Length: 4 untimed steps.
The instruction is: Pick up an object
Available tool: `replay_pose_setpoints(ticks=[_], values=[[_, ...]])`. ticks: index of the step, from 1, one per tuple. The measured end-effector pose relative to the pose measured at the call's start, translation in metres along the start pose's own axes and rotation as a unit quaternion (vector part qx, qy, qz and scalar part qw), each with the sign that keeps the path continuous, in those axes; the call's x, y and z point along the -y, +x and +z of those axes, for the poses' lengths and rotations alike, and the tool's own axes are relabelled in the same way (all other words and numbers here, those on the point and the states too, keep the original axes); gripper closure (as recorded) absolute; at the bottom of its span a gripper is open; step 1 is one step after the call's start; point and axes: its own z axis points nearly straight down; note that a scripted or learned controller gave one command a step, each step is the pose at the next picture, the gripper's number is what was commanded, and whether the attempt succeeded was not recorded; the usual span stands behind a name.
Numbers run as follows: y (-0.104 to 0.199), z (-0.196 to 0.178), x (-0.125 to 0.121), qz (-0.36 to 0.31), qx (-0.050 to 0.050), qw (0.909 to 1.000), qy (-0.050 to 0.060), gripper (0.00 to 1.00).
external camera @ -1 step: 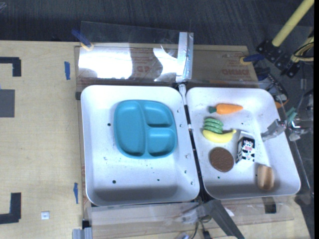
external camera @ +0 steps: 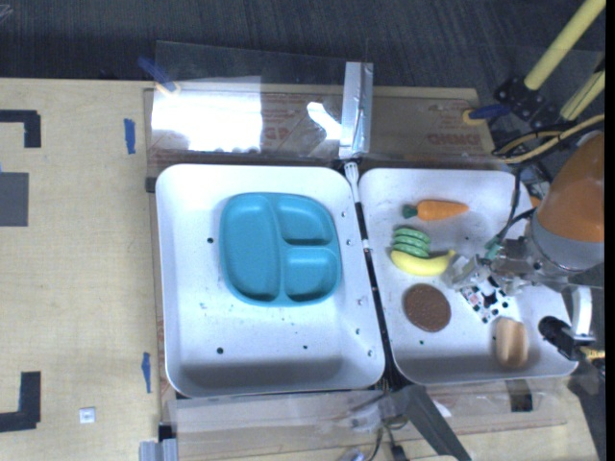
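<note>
Five candidates lying in the right-hand shallow white bin (external camera: pixel 384 286): an orange plastic toy carrot (external camera: pixel 442 210) at about 12 o'clock of the bin, a green ribbed toy vegetable (external camera: pixel 412 240) just below it at 10 o'clock, touching a yellow toy banana (external camera: pixel 420 263) at 9 o'clock, a flat brown disc like a toy cookie (external camera: pixel 426 308) at 7 o'clock, and a tan bread-roll-shaped toy (external camera: pixel 510 342) at 5 o'clock near the bin's wall. Hovering near bin centre, at 3 o'clock from the banana: the gripper (external camera: pixel 480 279), under the grey arm with its orange band (external camera: pixel 575 205). Finger spread not readable from this slant, so cannot tell whether wide or narrow; nothing seen held.

Likely handling: all hollow plastic or foam, light, stiff enough, not fragile, smooth and a bit slippery. Banana nearest; best pinched across its thick middle, short axis. Carrot: across the body, away from the tapered tip. Disc: too flat, poor purchase. Roll: close to the wall, cramped.

Left-hand white bin (external camera: pixel 192 353): a blue three-compartment plastic tray (external camera: pixel 281 248), well apart, on the pale wooden worktop (external camera: pixel 77 257).
</note>
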Motion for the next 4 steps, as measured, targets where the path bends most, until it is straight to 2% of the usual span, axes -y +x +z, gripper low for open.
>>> replay_pose_setpoints(ticks=[1,2,3,4], values=[[0.007,0.009,0.022,-0.109,0.001,0.9941,-0.001,0.00],[0.006,-0.002,0.021,-0.107,0.001,0.9943,-0.003,1.00],[0.047,0.008,-0.032,-0.127,0.001,0.9919,-0.002,1.00],[0.100,-0.089,-0.043,0.139,0.000,0.9903,0.002,1.00]])
